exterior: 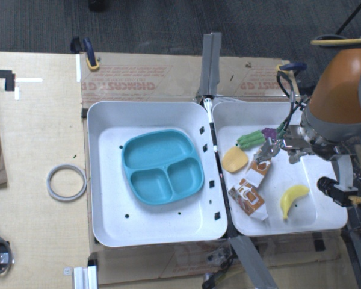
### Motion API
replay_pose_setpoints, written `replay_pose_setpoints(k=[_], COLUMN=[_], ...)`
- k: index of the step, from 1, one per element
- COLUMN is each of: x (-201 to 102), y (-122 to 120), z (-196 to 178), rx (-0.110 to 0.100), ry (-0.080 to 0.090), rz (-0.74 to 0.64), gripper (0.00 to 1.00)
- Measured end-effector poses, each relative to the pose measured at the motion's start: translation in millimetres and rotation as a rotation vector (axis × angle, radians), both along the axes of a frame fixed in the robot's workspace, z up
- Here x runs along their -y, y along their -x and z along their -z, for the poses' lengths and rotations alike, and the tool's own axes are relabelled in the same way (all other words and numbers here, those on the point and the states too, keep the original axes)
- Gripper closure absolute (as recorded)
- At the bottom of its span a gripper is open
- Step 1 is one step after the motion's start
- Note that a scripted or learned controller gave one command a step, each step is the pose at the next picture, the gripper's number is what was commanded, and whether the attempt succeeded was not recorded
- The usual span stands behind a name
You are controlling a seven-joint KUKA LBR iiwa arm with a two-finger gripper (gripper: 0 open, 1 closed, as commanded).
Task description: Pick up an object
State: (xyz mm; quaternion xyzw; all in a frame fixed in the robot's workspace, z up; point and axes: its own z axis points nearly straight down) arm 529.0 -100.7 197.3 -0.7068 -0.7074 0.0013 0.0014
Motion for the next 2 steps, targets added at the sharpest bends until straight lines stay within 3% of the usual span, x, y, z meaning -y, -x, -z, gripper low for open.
replay_pose_setpoints(k=[1, 2], x=[-34.1, -15.5], y=[38.6, 50.9], z=[7.1, -61.9], rx=[-0.001, 0.002], ry=[0.001, 0.003], rz=[0.275, 0.313], gripper=[0.00, 0.00])
